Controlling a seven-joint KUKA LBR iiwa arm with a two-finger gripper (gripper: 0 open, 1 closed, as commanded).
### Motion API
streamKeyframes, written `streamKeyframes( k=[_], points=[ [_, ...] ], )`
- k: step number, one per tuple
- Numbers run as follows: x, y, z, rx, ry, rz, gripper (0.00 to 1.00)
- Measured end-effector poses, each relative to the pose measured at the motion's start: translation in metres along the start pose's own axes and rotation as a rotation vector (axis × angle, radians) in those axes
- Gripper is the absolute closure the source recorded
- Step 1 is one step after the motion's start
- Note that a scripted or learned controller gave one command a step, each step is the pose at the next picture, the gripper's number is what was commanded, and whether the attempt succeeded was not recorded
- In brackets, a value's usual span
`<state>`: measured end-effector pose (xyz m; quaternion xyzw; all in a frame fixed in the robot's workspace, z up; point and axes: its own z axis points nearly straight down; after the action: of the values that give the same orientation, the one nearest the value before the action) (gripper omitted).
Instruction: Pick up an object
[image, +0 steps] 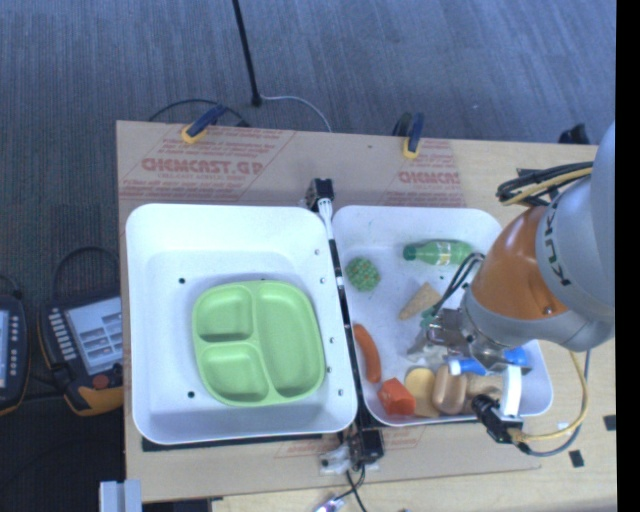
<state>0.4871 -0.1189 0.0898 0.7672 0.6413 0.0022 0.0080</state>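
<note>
Two white bins sit on a desk (150, 170) printed "CHEMCAST GP"; the claw (455, 345) hangs low in the right bin (480, 218), its grip impossible to tell, beside a yellow wedge (420, 299) and bread pieces (440, 388).

The right bin (352, 300) holds a green bottle (437, 252) lying on its side, a round green ball (363, 273), a tan wedge (421, 299), an orange sausage (367, 352), a red block (396, 397) and yellow-brown rolls (436, 388) near its front edge.
</note>
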Motion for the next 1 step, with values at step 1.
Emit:
streamKeyframes(
  k=[1],
  points=[
    [0.0046,-0.0004,0.0014,0.004,0.007,-0.005,0.0]
  ],
)
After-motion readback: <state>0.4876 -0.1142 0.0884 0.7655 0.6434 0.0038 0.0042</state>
